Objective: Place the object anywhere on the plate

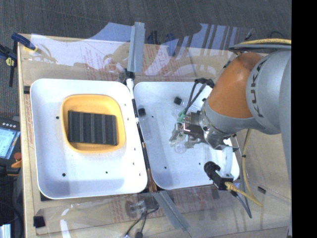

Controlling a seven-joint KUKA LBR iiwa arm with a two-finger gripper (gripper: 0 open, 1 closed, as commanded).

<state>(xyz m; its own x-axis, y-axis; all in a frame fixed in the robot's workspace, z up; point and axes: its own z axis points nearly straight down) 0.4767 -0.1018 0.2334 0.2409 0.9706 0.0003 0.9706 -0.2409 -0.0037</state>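
Observation:
A yellow plate (92,103) with a dark ribbed centre lies in the left bin (47,177). In the right bin (163,175), a small black object (177,101) rests on the floor near the back. My gripper (179,139) hangs low over the middle of the right bin, in front of that black object and apart from it. The wrist and its cables hide most of the gripper. I see nothing clearly held in it.
The arm's orange band (235,90) and grey body cover the right bin's right side. A second small black piece (141,111) sits by the divider (138,133) between the bins. A black and yellow cable end (218,175) hangs over the right bin's front right corner.

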